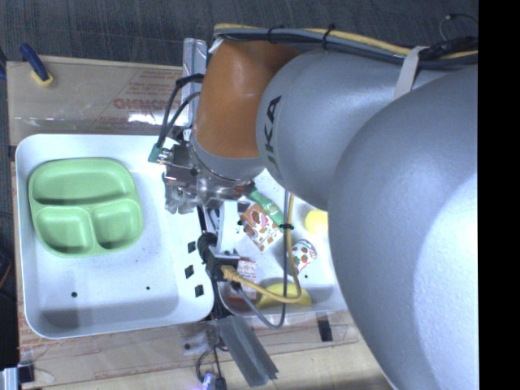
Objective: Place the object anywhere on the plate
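The arm (pixel 382 161) is bulky, smooth grey casing with black lettering and an orange band (pixel 231 96). Black and yellow cables (pixel 325 39) run along it; metal wrist hardware (pixel 191 181) carries thin black wires.

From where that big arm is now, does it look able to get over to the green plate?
Probably yes. The green plate lies open in the left bin with nothing on or over it, and the arm's wrist hangs just beside it over the right bin.

One fixed camera above the bench, looking down at a slant. Left bin (pixel 97 315) lies in open sight with the green plate (pixel 84 204). The arm (pixel 366 177) enters from the right, close under the lens, hiding much of the right bin (pixel 321 279).
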Controlling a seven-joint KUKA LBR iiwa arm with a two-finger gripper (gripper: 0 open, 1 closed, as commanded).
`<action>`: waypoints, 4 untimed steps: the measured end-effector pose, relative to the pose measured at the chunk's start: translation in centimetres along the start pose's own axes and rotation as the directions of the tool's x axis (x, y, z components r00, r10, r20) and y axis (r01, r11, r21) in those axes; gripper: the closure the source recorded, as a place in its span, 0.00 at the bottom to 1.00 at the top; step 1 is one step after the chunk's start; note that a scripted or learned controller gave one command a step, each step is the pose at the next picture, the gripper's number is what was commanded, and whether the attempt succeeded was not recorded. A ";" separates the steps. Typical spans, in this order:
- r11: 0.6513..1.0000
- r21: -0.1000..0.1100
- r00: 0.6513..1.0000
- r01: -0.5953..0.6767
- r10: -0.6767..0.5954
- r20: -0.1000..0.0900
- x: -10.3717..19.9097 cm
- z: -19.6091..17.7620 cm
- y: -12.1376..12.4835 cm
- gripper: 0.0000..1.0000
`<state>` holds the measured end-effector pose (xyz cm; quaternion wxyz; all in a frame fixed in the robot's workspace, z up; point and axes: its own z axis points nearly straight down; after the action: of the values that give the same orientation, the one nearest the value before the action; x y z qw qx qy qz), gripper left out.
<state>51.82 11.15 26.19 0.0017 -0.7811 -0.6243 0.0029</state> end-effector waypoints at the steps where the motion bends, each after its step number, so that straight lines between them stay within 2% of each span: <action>1: 0.998 0.001 0.998 -0.060 0.060 0.001 1.2 8.2 -0.7 1.00; 2: 0.997 -0.002 0.997 -0.083 0.083 -0.001 10.5 4.6 -0.3 1.00; 3: 0.999 -0.001 0.999 -0.046 0.046 -0.001 9.8 2.3 -5.3 1.00; 4: 0.998 -0.003 0.998 -0.060 0.060 -0.001 10.1 2.7 -3.6 1.00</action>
<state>50.53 21.81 23.47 0.0007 -0.7997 -0.6004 0.0019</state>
